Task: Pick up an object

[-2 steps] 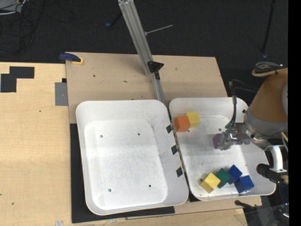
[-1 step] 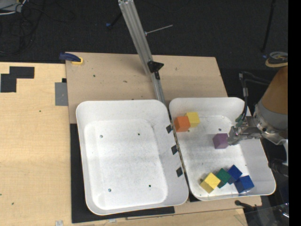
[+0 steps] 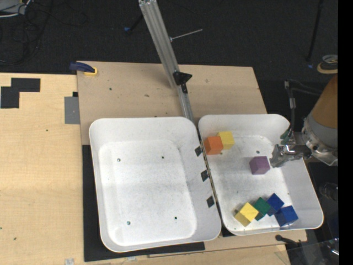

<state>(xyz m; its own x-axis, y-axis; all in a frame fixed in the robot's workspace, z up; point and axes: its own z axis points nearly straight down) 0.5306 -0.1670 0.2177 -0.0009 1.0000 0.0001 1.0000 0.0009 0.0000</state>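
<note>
The right bin (image 3: 242,123) holds several small blocks. An orange block (image 3: 213,144) and a yellow block (image 3: 226,139) sit touching at its upper left. A purple block (image 3: 259,165) lies near the middle right. At the front, a yellow block (image 3: 246,213), a green block (image 3: 262,208) and two blue blocks (image 3: 281,210) cluster together. My gripper (image 3: 278,154) reaches in from the right and hangs just to the right of the purple block, at about its upper edge. Nothing shows between its fingers.
The left bin (image 3: 110,131) stands beside the right one, with black clips along the shared edge. A slanted aluminium bar (image 3: 163,43) rises behind the bins. A blue and yellow clamp (image 3: 84,68) sits on the bench's back left corner.
</note>
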